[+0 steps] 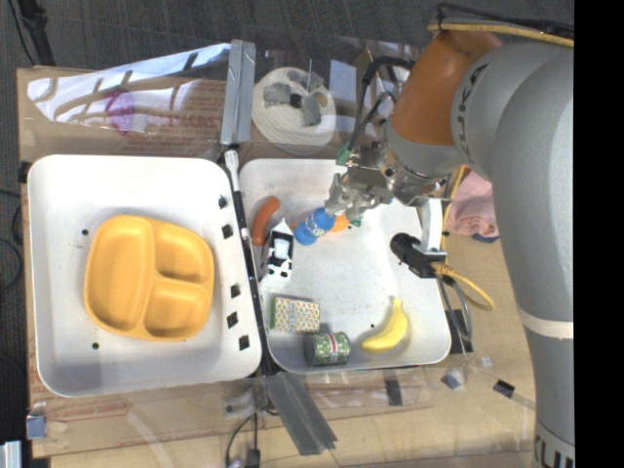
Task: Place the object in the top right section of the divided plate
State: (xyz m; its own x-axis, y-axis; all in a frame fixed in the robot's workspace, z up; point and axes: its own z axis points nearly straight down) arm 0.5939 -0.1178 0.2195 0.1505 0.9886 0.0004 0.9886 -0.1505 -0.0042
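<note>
Plate, glossy yellow plastic, rounded, three moulded sections.

Beside the glossy plastic-looking banana, the green can looks metallic; the yellow divided plate looks smooth, matt plastic.

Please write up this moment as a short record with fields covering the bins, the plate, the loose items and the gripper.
left bin: white bin holding a yellow divided plate
plate contents: nothing in its sections
right bin: white bin holding the loose items
items: blue and orange bottle, sausage, black and white carton, patterned packet, green can, banana
gripper: gripper low over the right bin's far side, next to the bottle
grip state: unclear from this angle
</note>
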